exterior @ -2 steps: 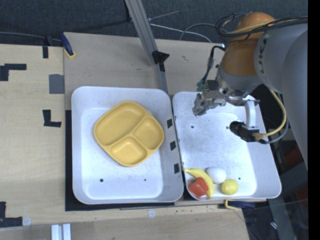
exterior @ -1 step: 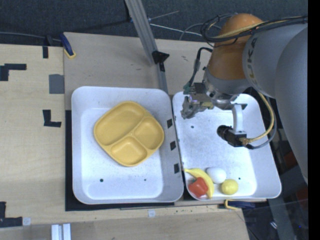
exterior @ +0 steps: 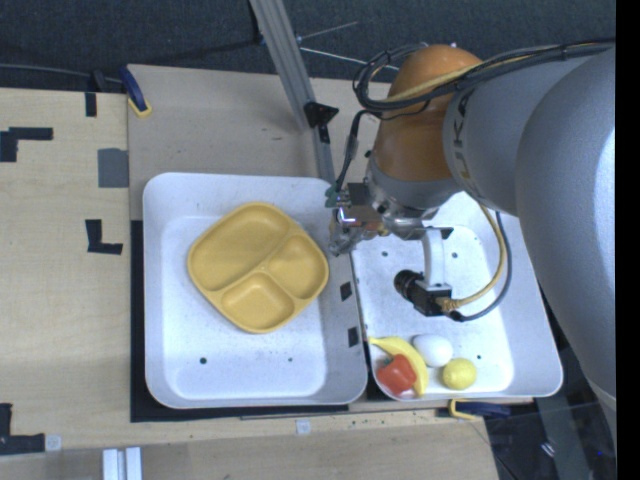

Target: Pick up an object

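A yellow divided plate [exterior: 257,266] lies in the left bin [exterior: 170,368]. In the right bin's front corner sit a yellow banana [exterior: 404,348], a red piece [exterior: 397,373], a white egg [exterior: 433,349] and a small yellow lemon [exterior: 459,373]. My gripper [exterior: 343,230] hangs under the orange wrist band [exterior: 425,118], over the ridge between the two bins, just right of the plate's rim. Nothing shows held in it.
The right bin [exterior: 520,358] is largely covered by the grey arm [exterior: 550,138]. A metal pole [exterior: 285,48] slants down from the top toward the bins' back edge. A black cable fitting [exterior: 420,291] dangles over the right bin. Wooden bench surface [exterior: 60,298] lies to the left.
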{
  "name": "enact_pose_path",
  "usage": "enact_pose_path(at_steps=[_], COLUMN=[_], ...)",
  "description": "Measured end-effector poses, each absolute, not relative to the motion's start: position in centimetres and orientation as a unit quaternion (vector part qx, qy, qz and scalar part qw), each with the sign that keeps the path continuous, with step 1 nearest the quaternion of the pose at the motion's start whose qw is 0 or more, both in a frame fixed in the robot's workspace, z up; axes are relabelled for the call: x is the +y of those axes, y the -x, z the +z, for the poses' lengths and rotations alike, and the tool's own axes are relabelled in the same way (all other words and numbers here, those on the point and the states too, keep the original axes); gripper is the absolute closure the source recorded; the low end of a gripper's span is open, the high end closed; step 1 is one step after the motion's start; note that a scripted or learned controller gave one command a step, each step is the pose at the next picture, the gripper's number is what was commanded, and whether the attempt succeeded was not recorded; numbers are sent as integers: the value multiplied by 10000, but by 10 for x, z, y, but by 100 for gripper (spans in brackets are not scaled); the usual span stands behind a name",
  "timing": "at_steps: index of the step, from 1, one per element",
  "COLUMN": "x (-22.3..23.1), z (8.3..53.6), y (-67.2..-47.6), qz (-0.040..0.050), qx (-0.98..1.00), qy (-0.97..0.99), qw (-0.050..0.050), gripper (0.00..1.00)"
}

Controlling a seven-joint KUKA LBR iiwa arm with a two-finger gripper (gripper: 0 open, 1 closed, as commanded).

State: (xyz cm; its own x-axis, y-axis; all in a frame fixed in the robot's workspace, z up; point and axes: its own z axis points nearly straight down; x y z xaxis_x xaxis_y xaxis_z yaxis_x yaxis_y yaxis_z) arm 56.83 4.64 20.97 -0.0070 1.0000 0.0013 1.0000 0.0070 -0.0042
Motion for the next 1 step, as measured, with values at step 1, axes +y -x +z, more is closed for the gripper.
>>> enact_pose_path(at_steps=[1], x=[88], z=[217], y=[-552], qz=[5], qx=[-7094], qy=[7048], qw=[17], gripper=[100])
